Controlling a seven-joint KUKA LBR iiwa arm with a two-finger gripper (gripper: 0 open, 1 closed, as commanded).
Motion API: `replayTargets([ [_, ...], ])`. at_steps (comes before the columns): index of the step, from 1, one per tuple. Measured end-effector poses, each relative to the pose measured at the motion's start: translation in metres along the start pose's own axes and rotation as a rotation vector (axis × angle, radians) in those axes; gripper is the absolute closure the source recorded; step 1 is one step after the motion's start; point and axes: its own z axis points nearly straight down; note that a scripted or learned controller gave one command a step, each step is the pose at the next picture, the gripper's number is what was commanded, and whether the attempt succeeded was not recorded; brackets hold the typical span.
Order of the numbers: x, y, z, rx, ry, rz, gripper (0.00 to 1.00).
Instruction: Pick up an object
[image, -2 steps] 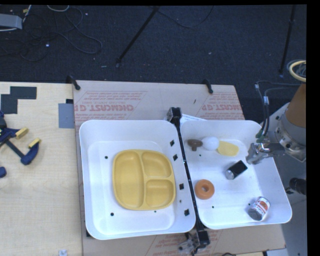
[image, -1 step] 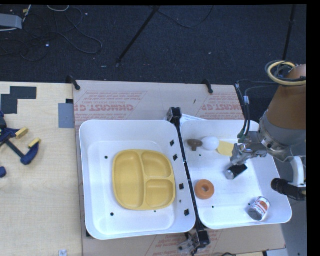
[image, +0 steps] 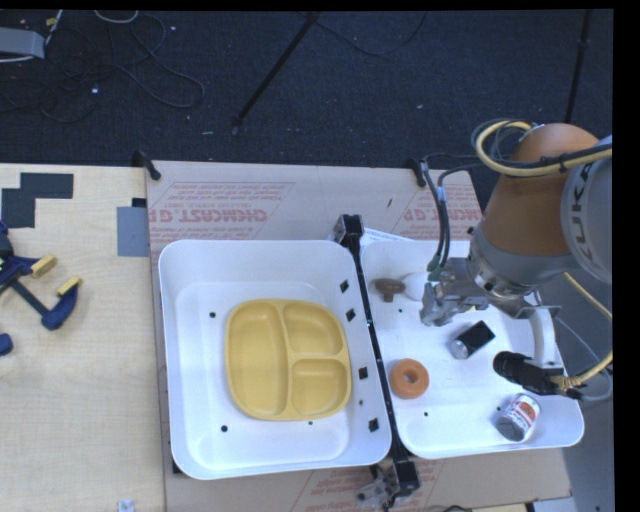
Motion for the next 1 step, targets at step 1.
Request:
replayTargets([
  [1, 0.0561, 0.0152, 0.0101, -0.001, 0.000, -0.001, 1.00],
])
